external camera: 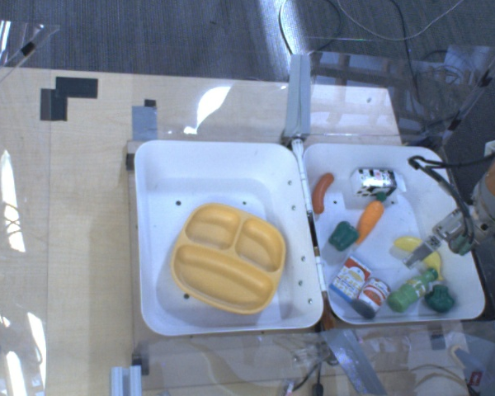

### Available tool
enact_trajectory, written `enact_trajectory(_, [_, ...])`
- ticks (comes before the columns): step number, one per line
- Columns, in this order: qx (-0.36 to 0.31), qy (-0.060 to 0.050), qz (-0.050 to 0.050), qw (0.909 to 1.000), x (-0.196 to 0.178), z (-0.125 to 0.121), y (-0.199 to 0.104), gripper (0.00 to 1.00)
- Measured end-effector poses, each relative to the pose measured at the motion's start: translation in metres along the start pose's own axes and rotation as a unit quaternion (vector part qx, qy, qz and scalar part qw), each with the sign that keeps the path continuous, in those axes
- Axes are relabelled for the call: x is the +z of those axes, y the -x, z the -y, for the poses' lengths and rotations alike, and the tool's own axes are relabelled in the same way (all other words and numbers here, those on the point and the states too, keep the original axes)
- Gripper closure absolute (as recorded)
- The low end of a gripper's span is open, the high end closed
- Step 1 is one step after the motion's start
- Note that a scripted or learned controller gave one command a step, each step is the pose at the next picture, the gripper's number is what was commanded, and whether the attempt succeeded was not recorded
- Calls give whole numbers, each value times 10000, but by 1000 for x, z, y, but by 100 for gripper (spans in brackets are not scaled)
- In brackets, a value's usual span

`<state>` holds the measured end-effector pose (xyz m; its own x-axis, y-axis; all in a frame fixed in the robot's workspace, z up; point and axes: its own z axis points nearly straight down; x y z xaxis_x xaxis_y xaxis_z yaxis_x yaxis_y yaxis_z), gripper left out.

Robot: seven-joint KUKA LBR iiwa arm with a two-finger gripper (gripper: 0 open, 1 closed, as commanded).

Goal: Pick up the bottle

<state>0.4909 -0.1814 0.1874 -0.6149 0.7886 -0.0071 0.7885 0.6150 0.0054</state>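
The bottle (412, 289) is green and lies on its side near the front right corner of the right bin (470, 304). It rests between a red-labelled can (373, 293) and a dark green broccoli piece (440, 299). My gripper (422, 254) hangs over the right side of that bin, just above and behind the bottle, over a yellow banana (407, 243). Nothing shows held in it. The arm reaches in from the right edge.
The right bin also holds a red sausage (322, 192), a shiny silver can (373, 180), a carrot (370, 219), a green pepper (342, 236) and a small carton (350, 277). A yellow divided plate (228, 256) lies in the left bin (161, 172). A black cable (433, 172) loops over the right bin's far corner.
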Motion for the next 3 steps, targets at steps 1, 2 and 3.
enact_trajectory(1, [-1112, 4, 2, 9938, 72, -14, -20, 0])
enact_trajectory(2, [-295, 3, 1, 9996, 99, -19, -28, 0])
enact_trajectory(3, [-303, 42, 37, 9995, 86, -23, -26, 100])
